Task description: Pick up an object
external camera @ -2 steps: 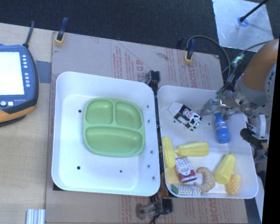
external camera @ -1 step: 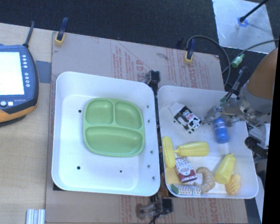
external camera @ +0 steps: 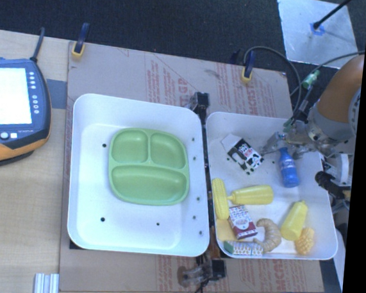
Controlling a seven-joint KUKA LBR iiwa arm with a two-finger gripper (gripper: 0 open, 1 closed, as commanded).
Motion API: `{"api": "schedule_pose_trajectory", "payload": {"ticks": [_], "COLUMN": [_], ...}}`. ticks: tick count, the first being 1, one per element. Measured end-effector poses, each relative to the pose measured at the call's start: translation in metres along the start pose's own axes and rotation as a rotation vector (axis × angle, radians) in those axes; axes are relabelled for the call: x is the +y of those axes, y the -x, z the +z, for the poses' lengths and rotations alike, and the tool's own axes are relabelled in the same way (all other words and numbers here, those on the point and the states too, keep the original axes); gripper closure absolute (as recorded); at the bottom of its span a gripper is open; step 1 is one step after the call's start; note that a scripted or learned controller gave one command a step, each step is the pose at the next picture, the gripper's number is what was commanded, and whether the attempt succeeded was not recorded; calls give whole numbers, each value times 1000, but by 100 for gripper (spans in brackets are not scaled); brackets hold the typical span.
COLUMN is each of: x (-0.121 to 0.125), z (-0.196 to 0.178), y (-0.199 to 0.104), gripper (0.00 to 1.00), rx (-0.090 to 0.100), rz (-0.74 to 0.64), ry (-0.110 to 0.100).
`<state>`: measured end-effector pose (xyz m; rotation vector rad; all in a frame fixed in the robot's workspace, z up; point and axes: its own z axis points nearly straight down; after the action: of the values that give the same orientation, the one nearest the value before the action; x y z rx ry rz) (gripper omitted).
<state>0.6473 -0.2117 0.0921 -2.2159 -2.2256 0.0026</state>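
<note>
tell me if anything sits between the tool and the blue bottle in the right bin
Nothing visible does. The tool hangs right over the top end of the blue bottle at the far side of the right bin. The nearest neighbour, a black and white cow toy, lies apart to the bottle's left.

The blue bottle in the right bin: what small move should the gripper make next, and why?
Probably a short, straight descent. The gripper sits just above the upper end of the blue bottle, which lies apart from the other items in the right bin, so there is room around it.
</note>
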Motion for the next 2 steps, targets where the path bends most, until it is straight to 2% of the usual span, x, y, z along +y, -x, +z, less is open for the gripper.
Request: {"api": "schedule_pose_trajectory", "payload": {"ticks": [1,2], "x": [9,-5], "z": [0,-4], "y": [0,0], "gripper": [0,0], "rx": [0,0], "rz": [0,1], "ry": [2,-2]}}
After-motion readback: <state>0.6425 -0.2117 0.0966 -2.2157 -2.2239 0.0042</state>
